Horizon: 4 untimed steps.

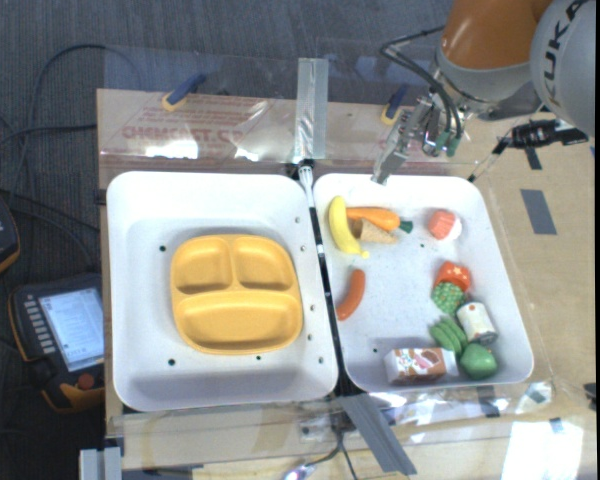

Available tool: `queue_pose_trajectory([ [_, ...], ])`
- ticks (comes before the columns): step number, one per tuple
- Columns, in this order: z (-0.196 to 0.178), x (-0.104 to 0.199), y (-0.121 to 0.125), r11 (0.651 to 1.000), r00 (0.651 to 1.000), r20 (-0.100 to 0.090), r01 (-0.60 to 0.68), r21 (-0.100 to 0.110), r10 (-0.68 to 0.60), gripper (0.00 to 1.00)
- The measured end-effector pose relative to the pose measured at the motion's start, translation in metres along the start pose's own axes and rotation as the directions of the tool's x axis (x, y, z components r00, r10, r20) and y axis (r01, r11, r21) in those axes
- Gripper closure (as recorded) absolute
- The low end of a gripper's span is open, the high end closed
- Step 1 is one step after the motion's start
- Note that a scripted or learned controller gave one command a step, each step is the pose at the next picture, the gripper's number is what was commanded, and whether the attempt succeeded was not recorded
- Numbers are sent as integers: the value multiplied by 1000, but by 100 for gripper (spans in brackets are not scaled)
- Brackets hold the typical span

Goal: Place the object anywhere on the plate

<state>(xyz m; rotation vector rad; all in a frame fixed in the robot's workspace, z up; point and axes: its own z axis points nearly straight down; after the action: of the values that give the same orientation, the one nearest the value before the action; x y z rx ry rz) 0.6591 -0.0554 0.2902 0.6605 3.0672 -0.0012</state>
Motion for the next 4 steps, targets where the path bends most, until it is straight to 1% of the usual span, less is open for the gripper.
queue_pose_trajectory([
  [1, 0, 0, 0, 1000, 1000, 0, 0, 0, 0, 0],
  [2, -28, 52, 16, 992, 992, -3, -129, 0, 129, 0],
  [3, -195, 92, 20, 975, 975, -1, -221, 0, 221, 0],
  [4, -195, 91, 8, 973, 973, -2, -232, 1, 232, 0],
])
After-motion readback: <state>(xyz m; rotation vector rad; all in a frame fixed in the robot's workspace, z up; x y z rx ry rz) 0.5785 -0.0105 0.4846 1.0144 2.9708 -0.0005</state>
